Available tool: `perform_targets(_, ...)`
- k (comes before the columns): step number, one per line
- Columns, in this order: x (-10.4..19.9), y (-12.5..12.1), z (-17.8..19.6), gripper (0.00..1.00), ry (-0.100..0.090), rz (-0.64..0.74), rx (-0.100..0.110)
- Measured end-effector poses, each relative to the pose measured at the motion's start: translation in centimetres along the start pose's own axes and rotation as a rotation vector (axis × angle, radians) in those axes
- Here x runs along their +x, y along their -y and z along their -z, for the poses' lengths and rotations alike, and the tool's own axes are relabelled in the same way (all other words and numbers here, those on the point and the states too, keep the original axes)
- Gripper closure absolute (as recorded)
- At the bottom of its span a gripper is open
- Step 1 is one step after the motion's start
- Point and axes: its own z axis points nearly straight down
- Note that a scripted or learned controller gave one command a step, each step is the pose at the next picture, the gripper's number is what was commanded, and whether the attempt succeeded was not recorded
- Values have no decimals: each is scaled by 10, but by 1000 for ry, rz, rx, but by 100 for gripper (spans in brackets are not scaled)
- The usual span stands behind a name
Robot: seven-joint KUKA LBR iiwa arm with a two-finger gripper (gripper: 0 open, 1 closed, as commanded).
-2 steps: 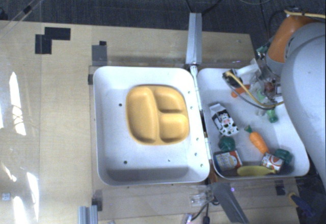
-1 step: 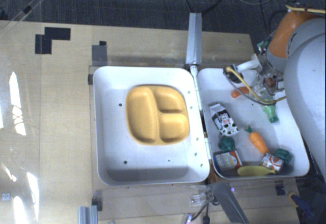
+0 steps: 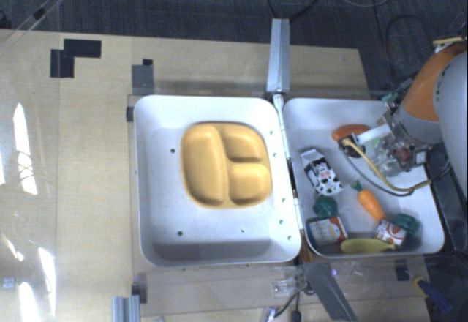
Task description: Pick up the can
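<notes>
At the near edge of the right bin (image 3: 437, 205) lies a yellow banana (image 3: 365, 245), stretched along the front wall. Just left of it, in the bin's near left corner, is what looks like the can (image 3: 327, 229) – a short piece with a red-and-white label, lying on its side and touching or nearly touching the banana's left end. At the banana's right end sits a red-and-white item (image 3: 390, 234) with a dark green object (image 3: 407, 224) close against it; what either one is cannot be made out. A little farther back an orange carrot (image 3: 371, 203) lies at a slant near the middle of the bin, with a small green piece (image 3: 325, 205) to its left, just behind the can. Beyond these a white box with black markings (image 3: 322, 172) rests near the left wall. Farther still, the gripper (image 3: 393, 151) hangs over the bin's far right part – well apart from the can – with a yellow cable (image 3: 380, 176) looping below it; whether it is released or clenched cannot be told. An orange-red object (image 3: 349, 131) lies just to its left. The left bin (image 3: 157, 189) holds a yellow divided tray (image 3: 225, 164).
</notes>
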Motion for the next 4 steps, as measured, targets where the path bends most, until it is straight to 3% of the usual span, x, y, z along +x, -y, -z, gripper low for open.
perform_targets(1,0,0,-1,0,2,0,1)
perform_targets(2,70,39,-2,0,8,58,3)
perform_targets(3,1,-22,133,0,-1,3,-2)
perform_targets(4,41,21,-2,0,1,-64,1)
